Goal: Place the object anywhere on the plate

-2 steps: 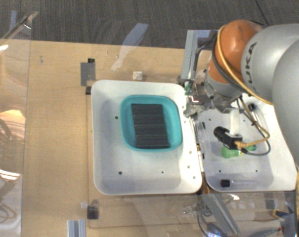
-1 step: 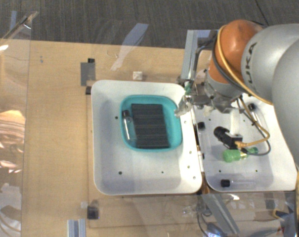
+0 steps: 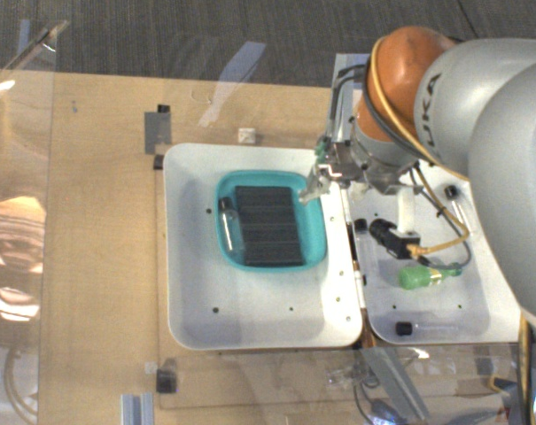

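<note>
1. Wooden bench (image 3: 90, 237) under dark carpet (image 3: 205, 7) along the top; two white bins side by side on it, left bin (image 3: 250, 321) and right bin (image 3: 471, 312), inner edges touching.
2. Teal plate (image 3: 314, 237), square with rounded corners, flat in left bin; sits in the bin's upper half, nearer its right edge than its left.
3. Black ridged block (image 3: 268, 227) lies flat on the plate, covers most of the plate's middle and right; long side runs top to bottom; so task thing is on the plate.
4. Clear tube (image 3: 226, 224) with dark top end also on the plate, along its left edge, just beside the block.
5. Gripper (image 3: 314, 184) hangs over the plate's top right corner, near the left bin's right edge; apart from the block; spread or pressed together: cannot tell, too blurred; nothing visibly pinched.
6. Grey arm (image 3: 489, 131) with orange band comes in over the right bin's top edge.
7. Right bin: green bottle-like thing (image 3: 420, 277) near the middle, lying on its side; marker (image 3: 423, 328) with black cap along the bottom edge.
8. Bench extras: small white cube (image 3: 246, 135) just above left bin's top edge; black clamp (image 3: 160, 127) by that bin's top left corner.
</note>
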Controlling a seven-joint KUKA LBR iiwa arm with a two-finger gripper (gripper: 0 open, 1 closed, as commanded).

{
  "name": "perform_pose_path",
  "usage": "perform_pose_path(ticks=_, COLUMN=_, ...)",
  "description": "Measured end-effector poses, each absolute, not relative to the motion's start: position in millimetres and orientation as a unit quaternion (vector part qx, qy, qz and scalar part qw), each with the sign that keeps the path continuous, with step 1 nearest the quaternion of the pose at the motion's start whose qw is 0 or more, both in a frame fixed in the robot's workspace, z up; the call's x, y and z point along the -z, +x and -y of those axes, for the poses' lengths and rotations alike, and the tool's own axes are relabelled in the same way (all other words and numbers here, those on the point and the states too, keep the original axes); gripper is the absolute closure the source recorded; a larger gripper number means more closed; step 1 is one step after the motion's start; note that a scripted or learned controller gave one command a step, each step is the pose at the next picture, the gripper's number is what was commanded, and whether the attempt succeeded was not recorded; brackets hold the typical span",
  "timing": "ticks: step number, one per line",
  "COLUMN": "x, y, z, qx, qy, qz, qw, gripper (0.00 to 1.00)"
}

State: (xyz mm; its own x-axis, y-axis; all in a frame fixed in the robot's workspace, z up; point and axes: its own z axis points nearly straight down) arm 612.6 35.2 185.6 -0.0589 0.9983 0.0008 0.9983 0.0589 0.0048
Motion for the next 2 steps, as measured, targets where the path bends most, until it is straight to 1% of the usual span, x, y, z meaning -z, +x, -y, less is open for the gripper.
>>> perform_pose_path(ticks=1, x=-185.0, y=597.2, z=59.7, qx=-0.0013, qy=0.717, qz=-0.697, qw=0.002, gripper=0.00)
perform_pose_path(ticks=2, x=-238.0, y=579.8, z=48.3, qx=-0.0026, qy=0.705, qz=-0.709, qw=0.003, gripper=0.00)
